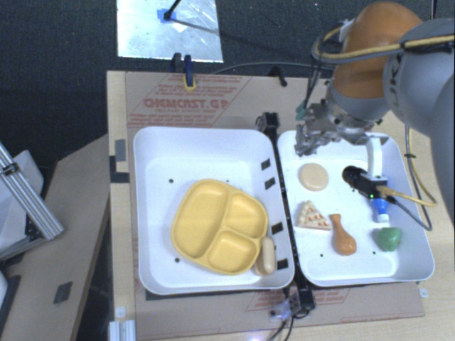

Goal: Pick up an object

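Bench [121,119] topped by two white bins | pincer [311,139] seen just above round cracker [313,176] in right bin [419,251] | pincer opening cannot be told | nothing seen held

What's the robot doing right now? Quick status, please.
Gripper low over right bin, holding nothing seen. Round cookie just below it, untouched. Pizza slice, drumstick nearby, clear of it.

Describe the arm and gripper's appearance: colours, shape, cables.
The arm is smooth grey with a rounded orange band above the wrist. Yellow and dark cables loop beside the band. The gripper is a small, dark grey metal assembly.
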